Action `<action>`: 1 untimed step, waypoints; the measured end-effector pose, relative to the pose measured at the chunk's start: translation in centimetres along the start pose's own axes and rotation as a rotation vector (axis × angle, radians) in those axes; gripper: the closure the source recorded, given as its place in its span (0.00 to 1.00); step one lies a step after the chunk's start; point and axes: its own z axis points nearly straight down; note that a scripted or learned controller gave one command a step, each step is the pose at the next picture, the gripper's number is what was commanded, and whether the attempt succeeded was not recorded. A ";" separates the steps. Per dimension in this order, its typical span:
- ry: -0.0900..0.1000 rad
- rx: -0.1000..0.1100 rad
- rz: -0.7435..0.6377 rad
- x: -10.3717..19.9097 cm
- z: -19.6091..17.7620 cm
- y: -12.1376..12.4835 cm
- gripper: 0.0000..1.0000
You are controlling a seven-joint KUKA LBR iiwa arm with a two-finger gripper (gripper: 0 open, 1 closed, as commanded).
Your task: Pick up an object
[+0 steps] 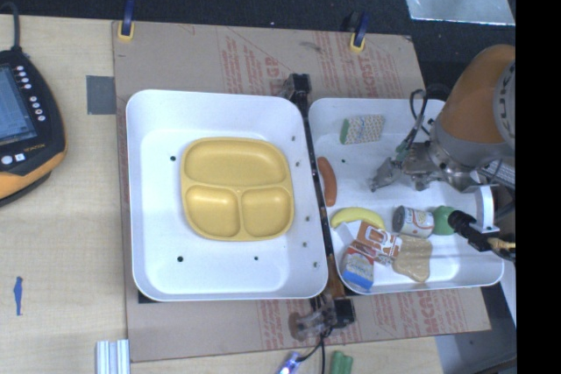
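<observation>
My gripper (384, 179) hangs low in the right bin (491, 280), fingers spread and holding nothing, just far of the banana (357, 216) and small can (414, 221).

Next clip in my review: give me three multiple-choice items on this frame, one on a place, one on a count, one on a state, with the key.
1. Where does the yellow divided plastic plate lie?
A. left white bin
B. right white bin
C. on the cardboard

2. How many compartments does that plate have?
A. two
B. three
C. five

3. How is the yellow banana placed?
A. held by the gripper
B. lying in the right white bin
C. standing on the plate

Key: 1 A, it sits mid-floor in the left white bin. 2 B, one wide section over two small ones. 3 B, it lies flat beside the reddish-brown sausage, apart from the gripper.
</observation>
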 end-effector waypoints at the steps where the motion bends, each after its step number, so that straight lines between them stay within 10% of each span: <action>1: -0.001 -0.001 -0.002 1.3 0.0 -5.9 0.00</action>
